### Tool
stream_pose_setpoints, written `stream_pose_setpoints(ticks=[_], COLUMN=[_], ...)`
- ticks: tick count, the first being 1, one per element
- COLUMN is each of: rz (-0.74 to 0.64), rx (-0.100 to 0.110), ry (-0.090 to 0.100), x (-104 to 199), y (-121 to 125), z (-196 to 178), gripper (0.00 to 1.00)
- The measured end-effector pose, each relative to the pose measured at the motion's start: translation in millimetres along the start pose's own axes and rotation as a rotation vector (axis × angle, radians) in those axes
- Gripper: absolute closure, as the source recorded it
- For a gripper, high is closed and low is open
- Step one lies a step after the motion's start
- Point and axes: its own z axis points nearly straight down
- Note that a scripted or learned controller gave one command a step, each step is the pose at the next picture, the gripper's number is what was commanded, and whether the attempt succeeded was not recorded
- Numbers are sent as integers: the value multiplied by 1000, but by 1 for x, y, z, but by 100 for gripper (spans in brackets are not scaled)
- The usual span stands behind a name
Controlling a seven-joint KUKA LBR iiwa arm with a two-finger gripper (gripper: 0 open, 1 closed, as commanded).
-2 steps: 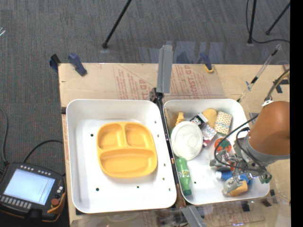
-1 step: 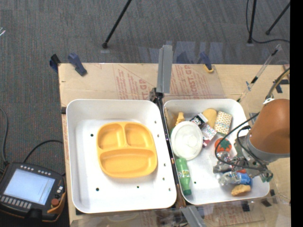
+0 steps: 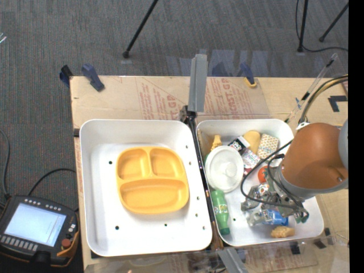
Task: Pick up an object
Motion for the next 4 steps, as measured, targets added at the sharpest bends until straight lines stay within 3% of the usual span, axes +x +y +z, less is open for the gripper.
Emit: stream_pose_setpoints(ticks=[1, 2, 3, 4], rz=[185, 470, 469, 390], rx=[2, 4, 3, 4], ry=[-2, 6, 7, -2], x=[-58, -99, -99, -60], y=[31, 36, 37, 19], z=[-1, -1, 0, -1], gripper=[100, 100, 0, 0])
